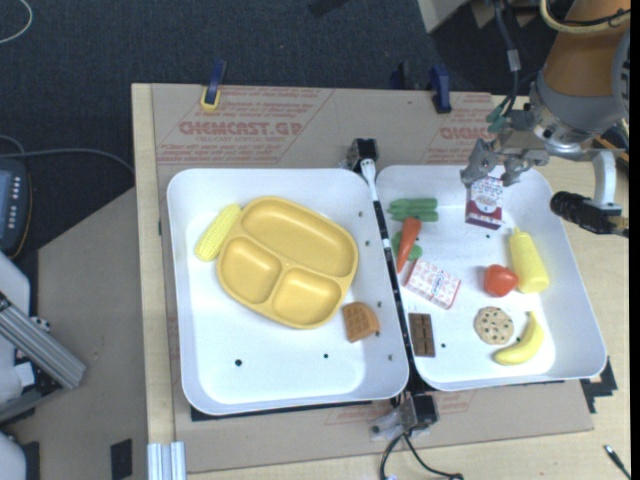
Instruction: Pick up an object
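The desk, topped with a brown cardboard sheet printed in red, carries two shallow white bins side by side. The grey arm with its orange band comes in from the upper right and hangs over the far edge of the right bin.

The left bin holds a yellow three-compartment tray, lying at a slant near the bin's middle. A yellow corn cob lies against the tray's left edge, and a small brown cracker sits just beside the tray's lower right corner.

At the arm's tip the claw is over the upper part of the right bin, with a small red-and-white carton right under it; the carton's top meets the claw, but I cannot tell whether the claw is gripping it or whether it is open or closed.

Elsewhere in the right bin are a yellow bottle-like piece near the right wall, a banana at the lower right, an orange carrot and a green bean pod near the left wall, a pink-and-white packet, a red tomato touching the yellow piece, a round cookie beside the banana, and a brown chocolate bar by the left wall.
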Controlling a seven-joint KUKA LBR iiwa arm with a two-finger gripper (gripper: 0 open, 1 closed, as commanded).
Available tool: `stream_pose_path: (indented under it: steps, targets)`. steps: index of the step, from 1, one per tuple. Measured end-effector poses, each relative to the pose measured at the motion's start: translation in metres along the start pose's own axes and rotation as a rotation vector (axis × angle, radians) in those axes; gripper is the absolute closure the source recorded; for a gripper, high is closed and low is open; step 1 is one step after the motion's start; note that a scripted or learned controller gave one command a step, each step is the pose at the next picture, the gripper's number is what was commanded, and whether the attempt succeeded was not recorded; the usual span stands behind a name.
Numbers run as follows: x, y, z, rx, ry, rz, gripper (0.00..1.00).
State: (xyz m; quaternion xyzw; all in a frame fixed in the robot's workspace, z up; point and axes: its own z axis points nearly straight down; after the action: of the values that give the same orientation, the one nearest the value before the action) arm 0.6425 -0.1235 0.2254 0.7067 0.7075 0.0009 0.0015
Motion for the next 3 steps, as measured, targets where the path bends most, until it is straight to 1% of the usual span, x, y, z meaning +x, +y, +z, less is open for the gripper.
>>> stream_pose_path:
  steps: [1,2,3]
  targets:
    - [0.049,-0.013,0.01,0.006,0.003,-0.003,1.0]
    - [0.107,-0.021,-0.002,0.005,0.004,-0.005,1.0]
    - [0.159,-0.032,0.009,0.007,0.002,-0.003,1.0]
